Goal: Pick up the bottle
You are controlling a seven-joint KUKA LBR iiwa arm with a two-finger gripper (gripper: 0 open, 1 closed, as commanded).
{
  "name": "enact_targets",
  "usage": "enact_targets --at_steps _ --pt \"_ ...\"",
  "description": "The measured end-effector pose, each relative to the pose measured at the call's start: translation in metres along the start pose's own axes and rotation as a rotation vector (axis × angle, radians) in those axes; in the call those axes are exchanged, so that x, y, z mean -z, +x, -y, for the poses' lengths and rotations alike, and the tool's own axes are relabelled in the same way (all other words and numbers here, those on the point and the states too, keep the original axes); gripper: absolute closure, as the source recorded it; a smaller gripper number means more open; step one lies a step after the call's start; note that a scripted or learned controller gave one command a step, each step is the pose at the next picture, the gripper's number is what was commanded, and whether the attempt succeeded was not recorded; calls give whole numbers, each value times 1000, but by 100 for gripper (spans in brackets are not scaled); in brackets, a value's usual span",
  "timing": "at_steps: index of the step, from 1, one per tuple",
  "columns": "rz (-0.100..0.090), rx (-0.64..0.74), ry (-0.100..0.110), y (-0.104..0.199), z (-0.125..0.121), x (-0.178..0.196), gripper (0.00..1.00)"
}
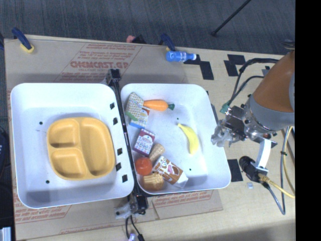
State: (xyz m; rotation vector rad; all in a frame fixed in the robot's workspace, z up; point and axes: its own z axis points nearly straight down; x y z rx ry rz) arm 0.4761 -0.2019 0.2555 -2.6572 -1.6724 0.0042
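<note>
Gripper (219,136) sits just outside right bin (218,159); finger state cannot be told. Bottle (179,56) lies on bench beyond bins. Advise approaching from above, aligned across its body.

This looks like a robotics lab or test room. The bench (241,220) is covered with flat printed cardboard (100,62), held by blue clamps (22,40) at the upper edge. Black tape marks (203,67) are stuck on it at the upper right. Loose cables (273,187) run at the right, and grey carpet floor (150,9) with a thin black stand leg (238,11) fills the top.
</note>
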Motion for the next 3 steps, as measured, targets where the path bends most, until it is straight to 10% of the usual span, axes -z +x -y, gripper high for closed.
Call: enact_targets --at_steps 2,3 --pt "0 -22 1 4 2 -14 100" --pt "-1 -263 2 5 3 -24 100"
